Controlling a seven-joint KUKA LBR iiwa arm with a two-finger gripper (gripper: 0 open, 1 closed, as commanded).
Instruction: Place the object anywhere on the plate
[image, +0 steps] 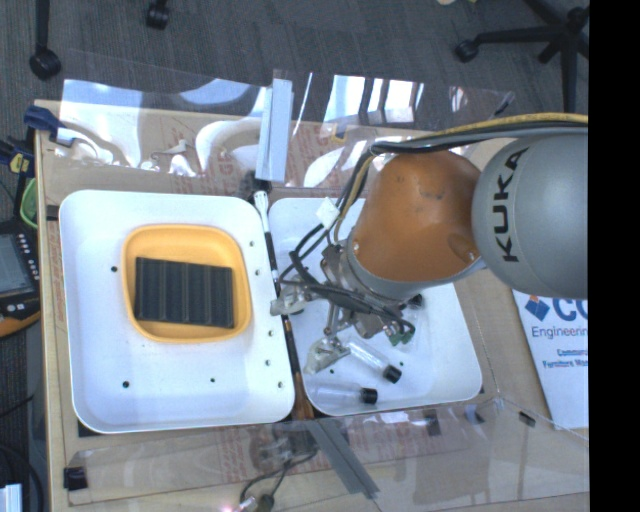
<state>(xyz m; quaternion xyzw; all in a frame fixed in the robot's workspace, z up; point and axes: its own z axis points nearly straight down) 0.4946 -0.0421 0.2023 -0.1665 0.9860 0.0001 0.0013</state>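
Observation:
A yellow plate (184, 240) lies in the left bin (100, 380). A dark ribbed rectangular block (185, 292) rests flat on its middle. My gripper (332, 350) hangs low over the right bin (450, 370), beneath the orange wrist band (415, 220), near the bin's front left part. Just to its right lies a clear tube with a black cap (374, 362). A second clear tube with a black cap (345, 397) lies at the bin's front edge. The arm hides much of the right bin's floor.
A small green piece (400, 338) shows beside the wrist in the right bin. Cables (310, 262) loop from the wrist over the divide between the bins. Clear panels (275, 125) stand behind the bins, and a printed sheet (555, 330) lies to the right.

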